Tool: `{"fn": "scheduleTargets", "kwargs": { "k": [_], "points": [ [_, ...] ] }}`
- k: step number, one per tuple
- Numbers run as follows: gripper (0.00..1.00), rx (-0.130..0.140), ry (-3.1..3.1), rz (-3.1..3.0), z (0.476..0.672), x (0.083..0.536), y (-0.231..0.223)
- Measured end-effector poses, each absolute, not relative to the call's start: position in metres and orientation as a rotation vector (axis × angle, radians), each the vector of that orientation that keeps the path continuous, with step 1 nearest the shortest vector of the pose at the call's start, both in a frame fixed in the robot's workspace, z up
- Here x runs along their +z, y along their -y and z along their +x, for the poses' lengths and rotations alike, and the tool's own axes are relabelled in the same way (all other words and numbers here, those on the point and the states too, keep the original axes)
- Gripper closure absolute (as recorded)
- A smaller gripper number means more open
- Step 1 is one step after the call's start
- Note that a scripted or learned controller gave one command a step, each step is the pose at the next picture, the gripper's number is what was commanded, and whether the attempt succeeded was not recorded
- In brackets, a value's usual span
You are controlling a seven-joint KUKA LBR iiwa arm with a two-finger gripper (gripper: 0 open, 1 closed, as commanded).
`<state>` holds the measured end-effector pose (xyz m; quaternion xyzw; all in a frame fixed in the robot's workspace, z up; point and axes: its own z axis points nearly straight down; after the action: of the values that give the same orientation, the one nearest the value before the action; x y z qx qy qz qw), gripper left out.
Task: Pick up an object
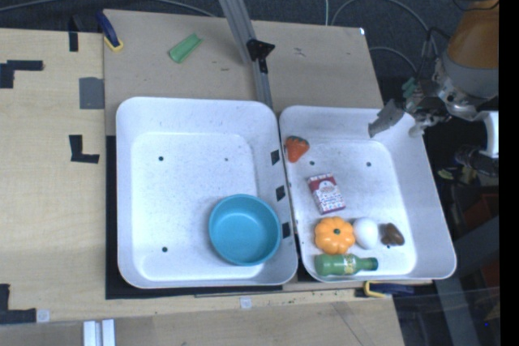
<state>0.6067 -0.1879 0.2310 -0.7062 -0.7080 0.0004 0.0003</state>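
Observation:
The right bin (422,198) holds several small things: a red-orange strawberry-like piece (298,148), a red and white box (326,194), an orange pumpkin (334,235), a white egg (366,233), a brown lump (392,234) and a green bottle (346,264) lying on its side. A blue bowl (243,228) sits in the left bin (162,117). My gripper (388,119) hangs over the right bin's far right corner, well away from all the objects, and I see nothing in it.
A slanted grey pole (235,4) runs down to the far edge where the bins meet. A green block (184,48) and a blue and yellow clamp (109,32) lie on the bench behind the left bin. Cables trail behind the bench.

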Motion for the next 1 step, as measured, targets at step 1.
{"fn": "scheduleTargets", "kwargs": {
  "k": [1],
  "points": [
    [0.0,0.002,2.224,-2.219,0.6067,0.231,0.1881]
  ]
}}
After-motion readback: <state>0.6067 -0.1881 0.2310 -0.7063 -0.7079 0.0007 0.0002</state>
